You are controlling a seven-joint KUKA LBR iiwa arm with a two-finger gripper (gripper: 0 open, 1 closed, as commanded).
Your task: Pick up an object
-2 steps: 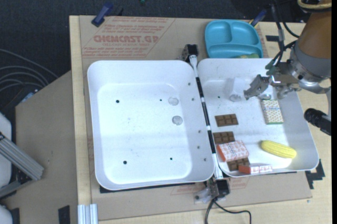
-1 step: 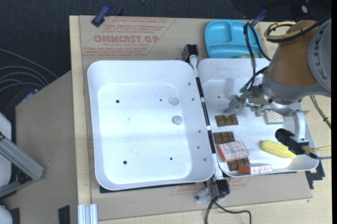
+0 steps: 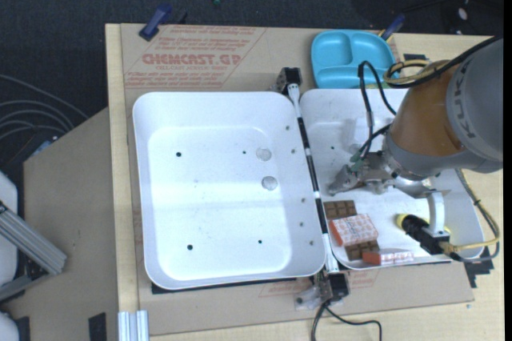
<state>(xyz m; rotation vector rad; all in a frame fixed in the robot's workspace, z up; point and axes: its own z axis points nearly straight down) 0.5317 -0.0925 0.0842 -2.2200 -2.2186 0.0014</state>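
Note:
My gripper (image 3: pixel 346 178) hangs low over the right bin (image 3: pixel 336 111), near its left wall, with the grey and orange arm reaching in from the right. Just below it lies a brown chocolate-like block (image 3: pixel 340 210). A red and white box (image 3: pixel 354 229) lies beside that, then a small brown piece (image 3: pixel 370 255) and a pale pink wrapper (image 3: pixel 396 257) at the bin's front edge. Nothing shows between the gripper and these things.
The left bin (image 3: pixel 160 171) holds two small round clear discs (image 3: pixel 264 154) (image 3: pixel 270 184). A light blue divided tray (image 3: pixel 352 59) stands behind the right bin. A blue clip (image 3: pixel 154 23) lies at the bench's back left edge.

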